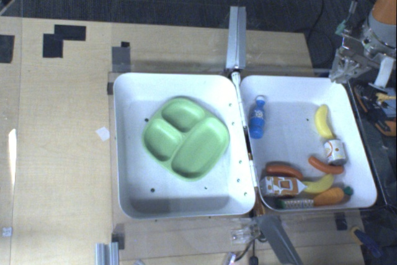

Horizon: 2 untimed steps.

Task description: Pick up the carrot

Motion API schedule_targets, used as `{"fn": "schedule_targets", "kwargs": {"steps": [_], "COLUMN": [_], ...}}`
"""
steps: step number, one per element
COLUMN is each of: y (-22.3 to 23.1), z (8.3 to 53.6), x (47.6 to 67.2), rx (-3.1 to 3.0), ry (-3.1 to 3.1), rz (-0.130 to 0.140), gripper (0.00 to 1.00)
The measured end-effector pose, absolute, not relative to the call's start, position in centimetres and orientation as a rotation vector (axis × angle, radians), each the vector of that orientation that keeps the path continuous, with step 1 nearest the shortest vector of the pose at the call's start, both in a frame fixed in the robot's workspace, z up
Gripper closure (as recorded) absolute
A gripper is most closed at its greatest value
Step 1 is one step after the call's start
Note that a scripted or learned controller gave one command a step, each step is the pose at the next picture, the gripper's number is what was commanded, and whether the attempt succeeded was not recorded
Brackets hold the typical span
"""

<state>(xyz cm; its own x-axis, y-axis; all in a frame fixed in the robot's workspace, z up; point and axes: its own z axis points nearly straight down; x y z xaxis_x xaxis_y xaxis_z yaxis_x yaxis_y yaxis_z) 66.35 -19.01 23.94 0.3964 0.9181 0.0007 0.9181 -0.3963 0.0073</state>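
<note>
Even overhead light, soft shadows inside bins (124, 152), mild glare on bench (12, 146), overall slightly blurred.

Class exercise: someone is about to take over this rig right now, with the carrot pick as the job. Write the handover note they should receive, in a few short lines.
End effector: above the right bin's far right corner, nothing seen in it; I cannot tell how it is set.
Carrot: lies at the right bin's near edge, beside a yellow banana and a small carton.
Also in that bin: blue bottle, second banana, small can, two sausages.
Left bin: holds a green divided plate.
Done: nothing; the carrot is untouched.
Left: reach, grasp and lift the carrot.
</note>
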Motion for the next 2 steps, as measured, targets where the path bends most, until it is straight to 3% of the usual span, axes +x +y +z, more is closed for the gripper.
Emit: {"fn": "schedule_targets", "kwargs": {"steps": [1,2], "y": [-19.5,-15.3], "z": [25.2,22.7], "x": [63.7,67.0], "rx": [2.657,2.344], "ry": [1.675,2.084], "rz": [0.001,0.006], "gripper": [1.0,1.0]}}
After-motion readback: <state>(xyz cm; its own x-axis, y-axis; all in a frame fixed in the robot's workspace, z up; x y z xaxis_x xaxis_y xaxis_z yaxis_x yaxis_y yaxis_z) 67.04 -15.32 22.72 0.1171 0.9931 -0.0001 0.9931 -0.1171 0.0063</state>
